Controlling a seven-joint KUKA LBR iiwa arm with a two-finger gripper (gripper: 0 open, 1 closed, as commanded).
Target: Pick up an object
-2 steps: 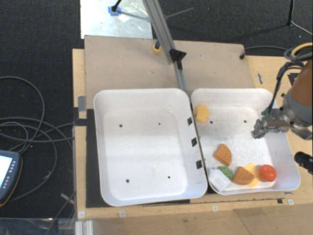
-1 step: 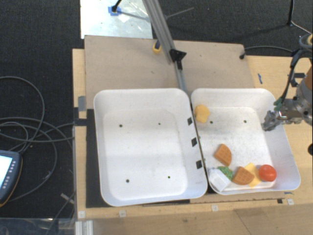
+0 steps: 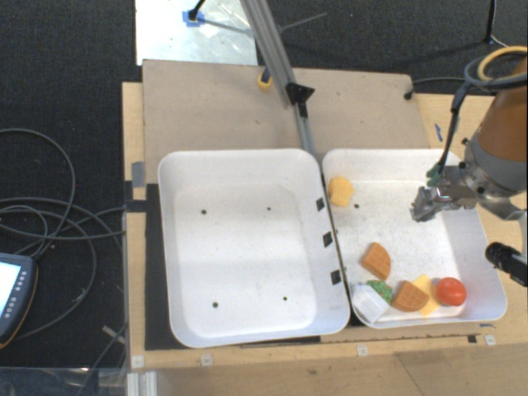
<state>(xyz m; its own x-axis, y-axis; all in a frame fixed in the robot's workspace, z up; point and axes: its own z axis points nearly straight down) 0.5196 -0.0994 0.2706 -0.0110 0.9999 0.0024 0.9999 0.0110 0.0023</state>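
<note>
Tabletop (image 3: pixel 272 97): a tan board under both bins, with a slanted grey pole crossing its far side.
Left bin (image 3: pixel 177 304): a shallow white tray with a few dark dots on its floor.
Right bin (image 3: pixel 483 299): the matching tray, touching the left one along the middle seam; every loose object lies in here.
Arm (image 3: pixel 503 130): grey with an orange band, entering from the right and leaning over the right bin's far right part.
Claw (image 3: pixel 426 205): hangs above bare bin floor near the right bin's middle, holding nothing; whether it is wide or narrow I cannot tell, as the fingers merge into one dark metallic shape.
Near-corner cluster: a green piece (image 3: pixel 380 289), an orange wedge (image 3: pixel 410 296), a yellow slice (image 3: pixel 425 289) and a white block (image 3: pixel 368 302) lie touching or overlapping along the near wall, a crowded spot for a grasp.
Orange waffle-like piece (image 3: pixel 377 261): lies alone on the floor, toward the camera and to the view's left of the claw; its long axis runs at a slant.
Red ball (image 3: pixel 450 290): just beside the yellow slice, toward the camera from the claw and slightly to the view's right.
Yellow round piece (image 3: pixel 340 190): near the far left corner, well apart from the rest.
Key relation: the waffle-like piece looks the nearest free-standing target, a short move toward the camera and leftward before descending.
</note>
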